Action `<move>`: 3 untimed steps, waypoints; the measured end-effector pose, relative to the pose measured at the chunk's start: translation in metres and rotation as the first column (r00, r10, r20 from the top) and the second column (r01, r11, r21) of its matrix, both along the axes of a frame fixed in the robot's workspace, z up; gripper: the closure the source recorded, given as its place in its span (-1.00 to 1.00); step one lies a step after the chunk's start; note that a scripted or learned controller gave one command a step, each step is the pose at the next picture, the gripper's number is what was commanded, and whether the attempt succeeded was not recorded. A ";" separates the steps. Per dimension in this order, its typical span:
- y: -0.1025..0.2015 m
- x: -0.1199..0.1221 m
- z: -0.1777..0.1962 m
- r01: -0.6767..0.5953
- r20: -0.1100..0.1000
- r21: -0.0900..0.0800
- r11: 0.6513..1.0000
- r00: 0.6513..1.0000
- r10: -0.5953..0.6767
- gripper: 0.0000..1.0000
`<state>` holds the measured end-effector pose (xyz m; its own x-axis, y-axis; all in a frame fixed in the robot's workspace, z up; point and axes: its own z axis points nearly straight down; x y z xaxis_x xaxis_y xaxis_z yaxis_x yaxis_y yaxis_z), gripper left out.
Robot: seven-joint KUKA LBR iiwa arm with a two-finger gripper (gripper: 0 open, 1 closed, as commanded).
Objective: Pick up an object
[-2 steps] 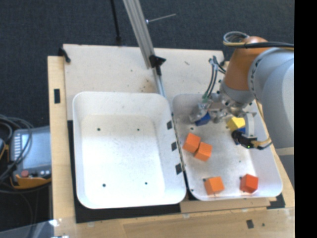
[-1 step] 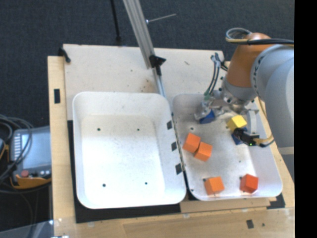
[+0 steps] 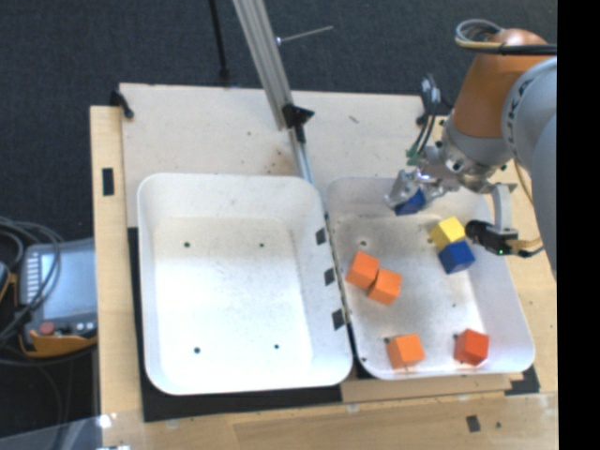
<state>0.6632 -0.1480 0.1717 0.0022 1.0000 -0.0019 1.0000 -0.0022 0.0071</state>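
The orange cube (image 3: 405, 350) lies by the right bin's (image 3: 511, 298) front rim; the gripper (image 3: 410, 198), jaws seemingly closed on a blue block (image 3: 410, 205) at the back rim, should rise straight.

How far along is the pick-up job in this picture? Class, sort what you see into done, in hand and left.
Done: the arm has reached over the right bin, with the gripper at its far edge. In hand: something blue sits at the gripper's tip, but a grasp is unclear. Left: a clear lift; the yellow block, blue block and four orange blocks lie in the bin.
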 end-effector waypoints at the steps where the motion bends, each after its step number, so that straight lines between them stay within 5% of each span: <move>1: -0.004 -0.005 0.045 0.002 -0.004 0.001 1.000 1.000 -0.002 1.00; 2: -0.013 -0.005 0.106 0.005 0.000 0.000 1.000 1.000 -0.005 1.00; 3: 0.042 -0.005 0.110 -0.009 -0.007 0.003 1.000 1.000 0.009 1.00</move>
<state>0.6584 -0.1058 0.2817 -0.0064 1.0000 0.0007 1.0000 0.0064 -0.0002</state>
